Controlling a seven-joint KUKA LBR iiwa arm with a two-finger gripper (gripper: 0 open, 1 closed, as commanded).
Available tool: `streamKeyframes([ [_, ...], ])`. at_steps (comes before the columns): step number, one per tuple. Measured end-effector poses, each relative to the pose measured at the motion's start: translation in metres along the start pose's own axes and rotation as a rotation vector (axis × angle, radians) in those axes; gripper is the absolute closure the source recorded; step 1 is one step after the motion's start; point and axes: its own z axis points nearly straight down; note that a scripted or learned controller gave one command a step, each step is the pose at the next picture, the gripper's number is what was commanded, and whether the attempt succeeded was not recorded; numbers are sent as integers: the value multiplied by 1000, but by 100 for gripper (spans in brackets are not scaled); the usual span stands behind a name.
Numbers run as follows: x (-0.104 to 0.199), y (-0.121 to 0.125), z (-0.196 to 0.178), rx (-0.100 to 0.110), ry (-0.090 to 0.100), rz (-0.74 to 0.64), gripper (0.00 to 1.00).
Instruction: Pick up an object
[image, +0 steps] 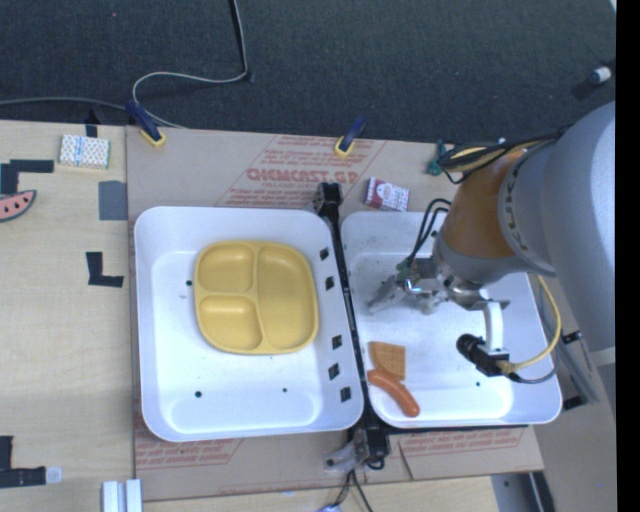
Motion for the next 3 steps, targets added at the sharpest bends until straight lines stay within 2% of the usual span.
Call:
streamKeyframes([
  [1, -1, 0, -10, -1, -1, 1, 100],
  [2, -1, 0, -9, -1, -1, 1, 0],
  [3, 5, 46, 1, 2, 1, 1, 0],
])
